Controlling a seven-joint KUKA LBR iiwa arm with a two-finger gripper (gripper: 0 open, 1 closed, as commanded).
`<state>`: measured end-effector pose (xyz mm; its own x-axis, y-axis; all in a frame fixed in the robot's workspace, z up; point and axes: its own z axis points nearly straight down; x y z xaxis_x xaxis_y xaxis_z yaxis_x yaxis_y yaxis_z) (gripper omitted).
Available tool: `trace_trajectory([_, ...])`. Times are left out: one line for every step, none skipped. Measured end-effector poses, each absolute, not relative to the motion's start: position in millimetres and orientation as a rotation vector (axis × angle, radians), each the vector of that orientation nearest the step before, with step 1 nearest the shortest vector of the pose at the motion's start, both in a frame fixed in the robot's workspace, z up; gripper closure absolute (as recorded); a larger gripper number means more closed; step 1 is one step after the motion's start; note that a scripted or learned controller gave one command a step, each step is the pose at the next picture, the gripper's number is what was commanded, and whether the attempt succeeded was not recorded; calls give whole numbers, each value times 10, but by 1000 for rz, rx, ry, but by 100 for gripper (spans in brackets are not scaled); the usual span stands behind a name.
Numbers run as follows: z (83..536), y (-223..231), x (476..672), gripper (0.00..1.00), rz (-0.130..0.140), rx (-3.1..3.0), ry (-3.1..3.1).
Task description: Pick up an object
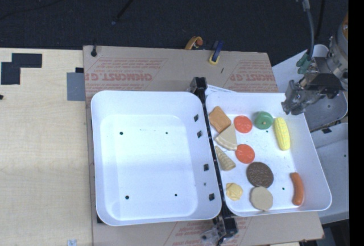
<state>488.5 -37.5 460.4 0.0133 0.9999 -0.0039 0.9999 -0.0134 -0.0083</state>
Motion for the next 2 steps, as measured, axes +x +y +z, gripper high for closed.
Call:
trace_trajectory([5418,-632,5229,100,-4,-2227,-2225])
trace_trajectory([5365,-1140,5612,100,5,-2225,-2218])
